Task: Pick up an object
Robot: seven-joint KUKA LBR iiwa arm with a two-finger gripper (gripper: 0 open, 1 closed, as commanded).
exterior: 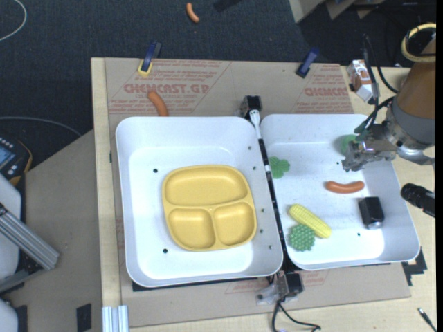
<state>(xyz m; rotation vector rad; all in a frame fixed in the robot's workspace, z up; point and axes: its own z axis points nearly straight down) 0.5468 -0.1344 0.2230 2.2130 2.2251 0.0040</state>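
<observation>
Trouble is likely here tbh: the gripper [356, 154] is parked low at about 2 o'clock in the right bin [387, 251], beside a green toy [347, 143], and whether anything is held can't be told. The sausage [344, 186] lies just below at 6 o'clock, so it could easily get nudged away or missed.

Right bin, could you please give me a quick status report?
Gripper low at the right bin's far end. Green piece beside it, grasp unconfirmed. Sausage, corn, black block lie nearby.
</observation>
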